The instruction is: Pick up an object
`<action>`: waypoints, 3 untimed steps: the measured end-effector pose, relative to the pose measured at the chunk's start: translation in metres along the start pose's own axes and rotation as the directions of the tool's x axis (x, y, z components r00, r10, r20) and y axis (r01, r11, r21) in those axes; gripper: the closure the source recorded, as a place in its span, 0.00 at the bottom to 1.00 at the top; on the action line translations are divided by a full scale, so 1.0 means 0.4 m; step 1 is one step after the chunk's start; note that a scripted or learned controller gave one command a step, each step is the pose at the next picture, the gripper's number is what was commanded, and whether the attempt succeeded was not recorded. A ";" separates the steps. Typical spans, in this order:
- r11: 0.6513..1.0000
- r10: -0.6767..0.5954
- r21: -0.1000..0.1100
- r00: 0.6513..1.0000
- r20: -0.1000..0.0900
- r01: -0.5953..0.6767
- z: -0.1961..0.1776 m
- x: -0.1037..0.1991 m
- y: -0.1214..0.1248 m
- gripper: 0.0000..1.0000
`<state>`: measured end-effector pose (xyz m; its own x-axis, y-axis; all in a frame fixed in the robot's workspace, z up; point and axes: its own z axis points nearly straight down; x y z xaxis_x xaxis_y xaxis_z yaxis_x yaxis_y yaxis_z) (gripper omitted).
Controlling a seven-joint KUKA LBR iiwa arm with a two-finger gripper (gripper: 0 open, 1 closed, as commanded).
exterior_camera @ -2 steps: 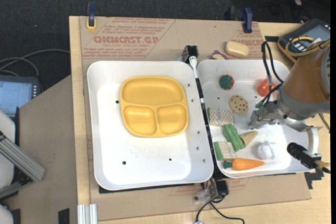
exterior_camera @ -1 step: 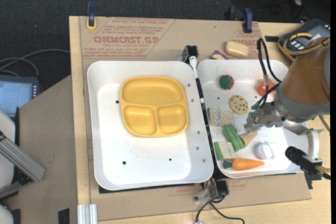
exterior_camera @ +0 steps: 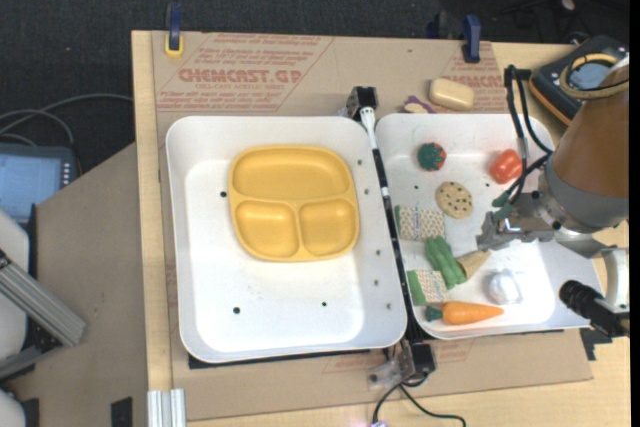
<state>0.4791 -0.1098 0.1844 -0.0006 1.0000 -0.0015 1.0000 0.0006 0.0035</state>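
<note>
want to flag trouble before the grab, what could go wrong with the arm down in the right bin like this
1. Crowding: the gripper sits among close-packed toys, the green vegetable, the cookie and a white object. It may nudge or catch the wrong one.
2. The carrot lies near the right bin's front rim, so a bump could push it against the wall.
3. The arm's body hides part of that bin, so a failed grab may be hard to see.

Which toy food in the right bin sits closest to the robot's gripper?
The small cream wedge, just below the gripper. The orange carrot and round speckled cookie lie farther away.
</note>
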 end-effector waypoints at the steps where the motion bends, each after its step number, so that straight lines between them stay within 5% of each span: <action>1: 1.000 0.001 0.002 1.000 0.000 -0.001 0.005 0.000 0.001 0.00; 2: 1.000 0.002 0.005 1.000 -0.001 -0.002 0.259 -0.028 0.057 0.00; 3: 1.000 -0.003 -0.007 1.000 0.003 0.003 0.247 -0.107 0.326 0.00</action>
<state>0.6099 -0.1528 0.0860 -0.0037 1.0000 -0.0046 0.9999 0.0038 0.0105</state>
